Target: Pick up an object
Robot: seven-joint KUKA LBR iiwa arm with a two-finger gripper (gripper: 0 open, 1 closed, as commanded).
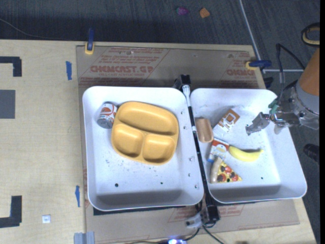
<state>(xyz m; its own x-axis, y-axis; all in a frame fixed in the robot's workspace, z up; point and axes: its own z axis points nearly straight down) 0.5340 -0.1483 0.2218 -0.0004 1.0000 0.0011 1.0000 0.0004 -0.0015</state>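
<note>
Over the right bin (292, 184), toward its far right side, the jaws (264, 122) are hanging above the white floor with the grey arm (304, 105) reaching in from the right. Whether the jaws are standing apart or together cannot be told from this slant; one grey finger (255, 125) is showing, pointing left and slightly down, and nothing is showing between the jaws.

Just below the jaws and a little to the left, a banana (245, 154) is lying on the bin floor, apart from them. Farther left of the jaws, a small orange-and-white carton (228, 121) is lying tilted, and beyond it a brown bread roll (204, 129) is sitting against the bin's left wall. Down and to the left of the jaws, beside the banana, a pizza slice (227, 173) and a small bottle (216, 154) are crowding together.

Bare bin floor is lying open to the right of the banana and below the jaws, running to the near right corner.

Well to the left of the jaws, the left bin (96, 187) is holding a yellow divided plate (144, 132) with a crushed can (106, 115) touching its far left edge. Both bins are sitting on the table (35, 151).
</note>
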